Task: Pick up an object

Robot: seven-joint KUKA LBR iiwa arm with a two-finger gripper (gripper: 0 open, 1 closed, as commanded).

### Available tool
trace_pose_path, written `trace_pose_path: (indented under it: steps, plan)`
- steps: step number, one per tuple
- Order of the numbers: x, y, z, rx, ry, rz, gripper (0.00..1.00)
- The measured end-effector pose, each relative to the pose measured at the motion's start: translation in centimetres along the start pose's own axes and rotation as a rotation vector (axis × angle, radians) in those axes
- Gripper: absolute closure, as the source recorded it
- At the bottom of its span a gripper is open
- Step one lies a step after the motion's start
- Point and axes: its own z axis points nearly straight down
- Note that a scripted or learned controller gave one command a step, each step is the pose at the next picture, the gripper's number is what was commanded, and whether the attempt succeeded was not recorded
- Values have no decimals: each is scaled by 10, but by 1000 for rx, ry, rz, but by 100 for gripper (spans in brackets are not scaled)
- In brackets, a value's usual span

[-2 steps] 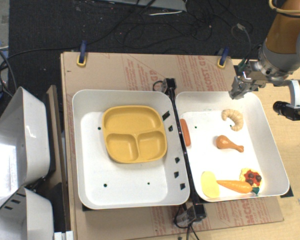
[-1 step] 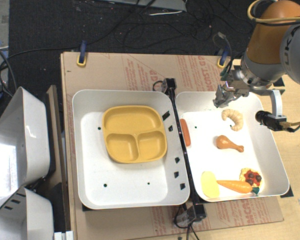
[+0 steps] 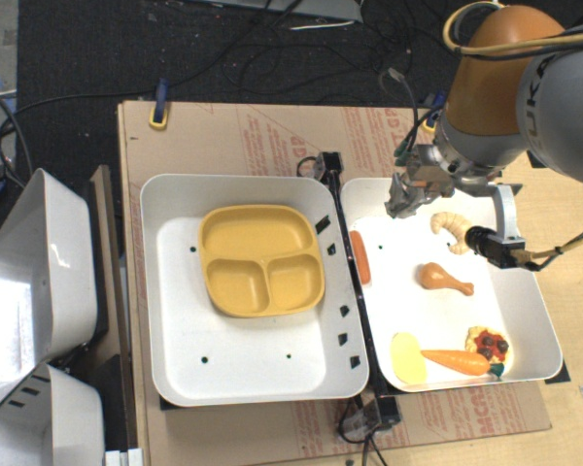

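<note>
Cardboard-topped bench, two white bins: gripper (image 3: 406,200) hung over right bin (image 3: 534,318) at its far-left corner, finger state not discernible — croissant (image 3: 451,227) lies just right of it, nearest object

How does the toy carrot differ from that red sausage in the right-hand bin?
The carrot is orange and tapered; the sausage is red with rounded ends. The carrot lies crosswise near the bin's front edge, the sausage lengthwise along its left wall. The carrot touches a yellow disc; the sausage lies alone. Both lie flat in the right bin.
</note>
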Motion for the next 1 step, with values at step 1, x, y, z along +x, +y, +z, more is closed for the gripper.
trace_pose_path:
  steps: [1]
  plan:
    - [54, -16, 12, 2, 0, 0, 100]
